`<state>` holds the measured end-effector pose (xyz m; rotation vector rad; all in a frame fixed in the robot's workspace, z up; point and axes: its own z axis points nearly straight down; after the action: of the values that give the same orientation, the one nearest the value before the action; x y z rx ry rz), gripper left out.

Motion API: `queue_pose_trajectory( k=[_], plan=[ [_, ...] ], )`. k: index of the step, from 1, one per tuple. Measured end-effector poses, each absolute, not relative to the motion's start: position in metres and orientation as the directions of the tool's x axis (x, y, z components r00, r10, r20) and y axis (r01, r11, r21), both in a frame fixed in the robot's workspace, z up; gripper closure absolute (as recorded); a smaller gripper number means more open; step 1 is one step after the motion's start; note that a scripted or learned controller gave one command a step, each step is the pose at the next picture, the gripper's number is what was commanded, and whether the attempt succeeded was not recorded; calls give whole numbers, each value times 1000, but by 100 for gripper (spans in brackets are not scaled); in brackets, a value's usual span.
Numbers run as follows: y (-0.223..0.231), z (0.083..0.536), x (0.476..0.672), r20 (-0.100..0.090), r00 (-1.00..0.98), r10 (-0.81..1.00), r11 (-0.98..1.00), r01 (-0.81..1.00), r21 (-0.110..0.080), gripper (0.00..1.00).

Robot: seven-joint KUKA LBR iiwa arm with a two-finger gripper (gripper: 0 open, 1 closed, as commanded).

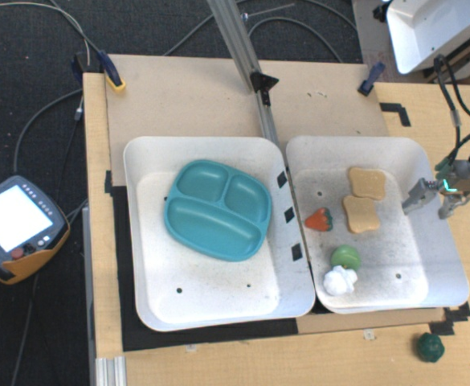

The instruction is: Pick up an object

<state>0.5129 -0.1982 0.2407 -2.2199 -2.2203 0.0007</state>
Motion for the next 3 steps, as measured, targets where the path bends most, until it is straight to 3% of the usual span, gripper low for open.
queue_pose_trajectory(
  k=[1, 3],
  plan=[
    [-198, 241, 513, 1, -1, 1000, 1, 1000, 0, 0],
    [-192, 152, 511, 4, 0, 1000, 0, 1000, -6, 0]
  ],
)
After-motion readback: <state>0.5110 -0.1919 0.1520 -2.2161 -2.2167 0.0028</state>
